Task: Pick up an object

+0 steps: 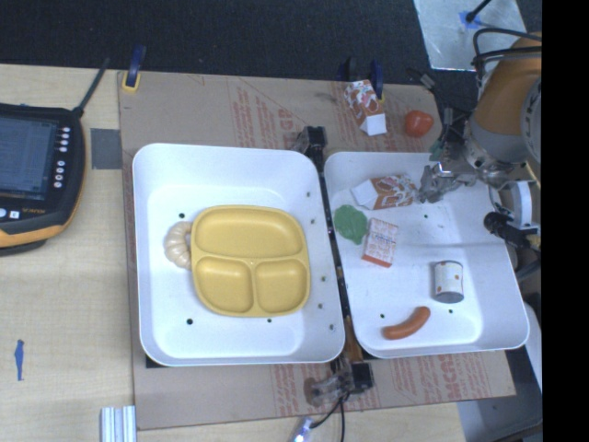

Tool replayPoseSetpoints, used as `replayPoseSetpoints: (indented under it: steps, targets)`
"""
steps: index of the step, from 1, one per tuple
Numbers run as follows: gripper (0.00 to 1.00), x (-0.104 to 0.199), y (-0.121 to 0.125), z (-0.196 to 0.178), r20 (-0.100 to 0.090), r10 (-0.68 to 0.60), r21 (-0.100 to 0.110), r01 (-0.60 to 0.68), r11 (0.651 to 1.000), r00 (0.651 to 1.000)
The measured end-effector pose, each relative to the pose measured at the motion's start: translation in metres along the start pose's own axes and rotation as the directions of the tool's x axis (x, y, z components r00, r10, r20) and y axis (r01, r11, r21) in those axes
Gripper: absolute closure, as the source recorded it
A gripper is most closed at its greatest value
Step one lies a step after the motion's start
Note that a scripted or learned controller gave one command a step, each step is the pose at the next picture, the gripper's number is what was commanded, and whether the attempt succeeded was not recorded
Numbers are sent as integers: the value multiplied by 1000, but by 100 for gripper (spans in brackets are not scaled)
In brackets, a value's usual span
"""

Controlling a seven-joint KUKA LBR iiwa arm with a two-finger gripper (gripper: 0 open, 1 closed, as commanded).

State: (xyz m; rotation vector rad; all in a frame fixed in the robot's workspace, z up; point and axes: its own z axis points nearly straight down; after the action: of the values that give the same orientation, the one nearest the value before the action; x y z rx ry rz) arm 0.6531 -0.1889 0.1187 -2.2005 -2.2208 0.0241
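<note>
Two shallow white bins sit side by side on a brown cardboard sheet: the left bin (156,247) and the right bin (497,325). Taking the right bin as the landmark, it holds five loose things: one small printed packet (396,190) near its far wall, one green piece (350,222) against its left wall, one red-and-white packet (381,241) just beside the green piece, one small white and dark can (448,281) lying toward its right side, and one orange sausage-shaped piece (406,322) near its front wall. The left bin holds one yellow divided tray (250,258) with three compartments, and one pale lumpy thing (177,243) peeks out from under the tray's left edge, mostly hidden. Behind the right bin, on the cardboard, stand one small carton (365,104) and one red ball-like thing (419,122). The gripper (433,184) hangs over the far right part of the right bin, just beside the printed packet's right end; whether it touches the packet cannot be told, and its tips are too small and blurred to judge how they stand. The arm (506,99), with its orange band, is cut off at the right. Far left of both bins lies one orange-edged control pendant (32,173), cut off at the frame.
</note>
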Motion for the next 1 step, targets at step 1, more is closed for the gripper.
replayPoseSetpoints:
  steps: [1]
  targets:
    - [100, 21, -99, -4, 0, 4, -17, -4, 1000, 1000]
